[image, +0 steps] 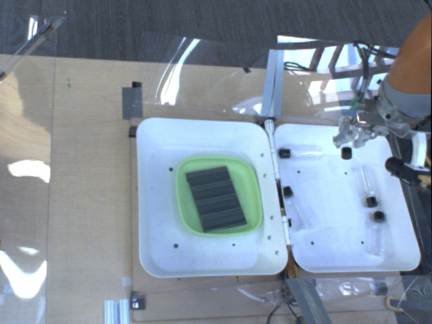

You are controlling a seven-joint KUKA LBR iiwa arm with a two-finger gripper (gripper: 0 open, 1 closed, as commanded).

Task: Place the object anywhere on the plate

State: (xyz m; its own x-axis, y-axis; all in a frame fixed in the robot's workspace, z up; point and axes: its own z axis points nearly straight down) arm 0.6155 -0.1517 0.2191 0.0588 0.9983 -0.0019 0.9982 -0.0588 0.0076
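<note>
A dark grey ribbed block (215,198) lies flat on the green square plate (252,193), roughly in its middle and turned a little. The plate sits in the left white bin (155,248). My gripper (352,139) hangs over the far right part of the right white bin (324,248), well away from the plate and block. The grey arm with its orange band (412,59) comes in from the upper right. Nothing shows under or in the gripper.
Several small black-capped clear pieces (370,200) lie in the right bin, some near its left wall (287,192). A raised seam (278,187) separates the bins. A grey metal post (272,86) stands behind them, and cables (337,66) run at the back right.
</note>
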